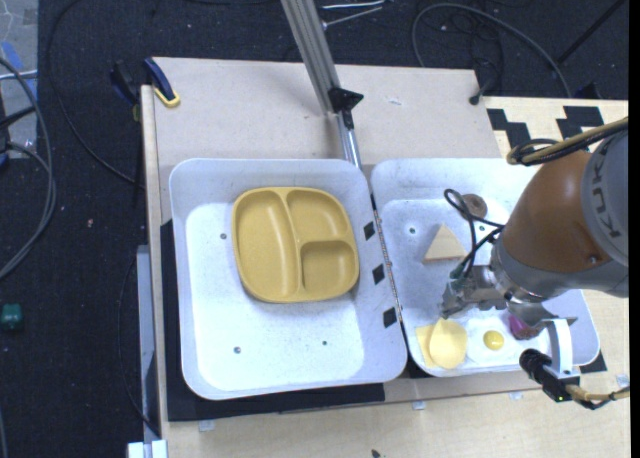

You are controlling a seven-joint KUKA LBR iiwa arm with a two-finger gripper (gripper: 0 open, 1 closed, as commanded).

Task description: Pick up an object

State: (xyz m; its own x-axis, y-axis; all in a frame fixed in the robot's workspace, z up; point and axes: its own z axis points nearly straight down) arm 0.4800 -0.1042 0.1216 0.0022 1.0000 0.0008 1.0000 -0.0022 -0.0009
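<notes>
In the right bin point(405, 186) lie a tan wedge point(443, 243), a pale yellow rounded piece point(445, 344) and a small yellow ball point(493, 340). A bit of magenta object point(520, 327) peeks out under the arm. My gripper point(461, 298) hangs low over the right bin, between the wedge and the pale yellow piece and just above the latter. The wrist and orange band point(560, 226) cover the bin's right part.
The left bin point(200, 346) holds a yellow divided plate point(296, 243). Black clips point(380, 274) mark the seam between the bins. A metal pole point(310, 31) slants down to the bins' far edge. A small blue and yellow tool point(160, 81) lies at the bench's far left corner.
</notes>
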